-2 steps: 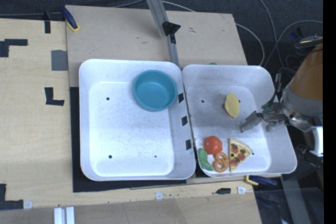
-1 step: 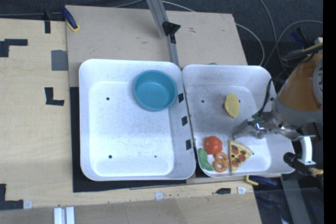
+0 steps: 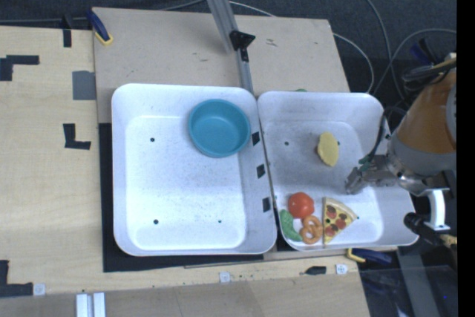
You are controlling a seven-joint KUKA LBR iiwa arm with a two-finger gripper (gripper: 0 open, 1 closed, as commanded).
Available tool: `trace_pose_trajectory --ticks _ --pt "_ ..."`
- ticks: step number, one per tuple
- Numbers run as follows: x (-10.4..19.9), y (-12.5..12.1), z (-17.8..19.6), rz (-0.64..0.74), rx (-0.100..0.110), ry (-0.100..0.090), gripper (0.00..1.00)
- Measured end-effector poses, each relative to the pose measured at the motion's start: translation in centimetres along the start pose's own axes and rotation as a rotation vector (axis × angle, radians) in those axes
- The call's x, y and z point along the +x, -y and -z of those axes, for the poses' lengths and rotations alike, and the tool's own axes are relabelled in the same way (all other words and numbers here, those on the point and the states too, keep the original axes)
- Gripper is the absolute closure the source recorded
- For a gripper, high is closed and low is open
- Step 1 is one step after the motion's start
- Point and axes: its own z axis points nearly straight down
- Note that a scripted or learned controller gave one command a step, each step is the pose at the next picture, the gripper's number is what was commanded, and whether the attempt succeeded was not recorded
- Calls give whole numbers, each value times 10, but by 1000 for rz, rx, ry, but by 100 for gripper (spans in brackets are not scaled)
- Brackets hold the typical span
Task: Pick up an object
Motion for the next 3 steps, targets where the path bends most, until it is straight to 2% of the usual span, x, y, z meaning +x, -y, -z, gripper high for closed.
trace_pose_trajectory --ticks 2,3 --pt "0 -2 115 0 -5 2 100" --pt "0 -2 123 0 -2 1 100"
